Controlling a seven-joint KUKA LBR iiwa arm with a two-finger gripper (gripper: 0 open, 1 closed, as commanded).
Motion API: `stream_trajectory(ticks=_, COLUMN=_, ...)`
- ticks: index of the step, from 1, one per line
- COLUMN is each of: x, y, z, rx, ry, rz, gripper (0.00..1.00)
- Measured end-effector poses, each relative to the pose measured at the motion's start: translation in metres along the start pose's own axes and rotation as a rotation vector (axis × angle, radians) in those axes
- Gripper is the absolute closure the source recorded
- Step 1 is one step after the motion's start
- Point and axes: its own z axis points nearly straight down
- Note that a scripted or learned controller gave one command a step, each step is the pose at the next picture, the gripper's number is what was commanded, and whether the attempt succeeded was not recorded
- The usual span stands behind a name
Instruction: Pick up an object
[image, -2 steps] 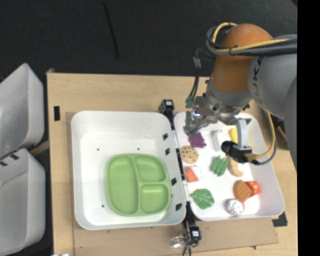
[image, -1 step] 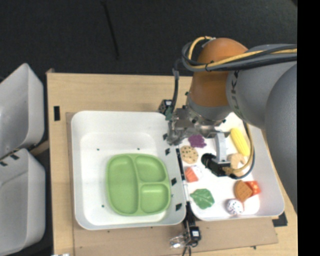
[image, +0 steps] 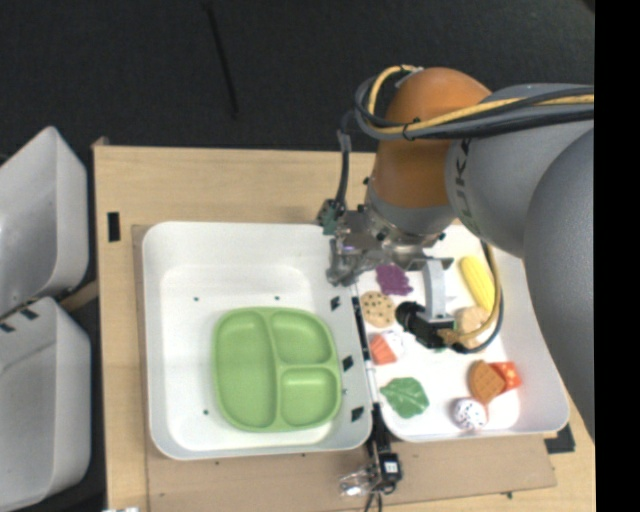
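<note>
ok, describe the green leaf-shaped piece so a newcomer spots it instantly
Look in the right-hand white bin, along its near edge by the divider between the two bins. The green leaf-shaped piece lies flat there, below an orange piece. It is the only green item in that bin.

No legible text or labels.

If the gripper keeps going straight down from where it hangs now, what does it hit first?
Probably the purple toy, which lies right under the gripper at the near-left part of the right bin. The round cookie sits just below it in the view. Depth is hard to judge from this slanted camera.
</note>
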Motion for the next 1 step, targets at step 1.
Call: stream_trajectory(ticks=1, x=-0.0055, y=-0.0091, z=-0.0080, rx=0.001, ry=0.000, rz=0.004, gripper=1.00)
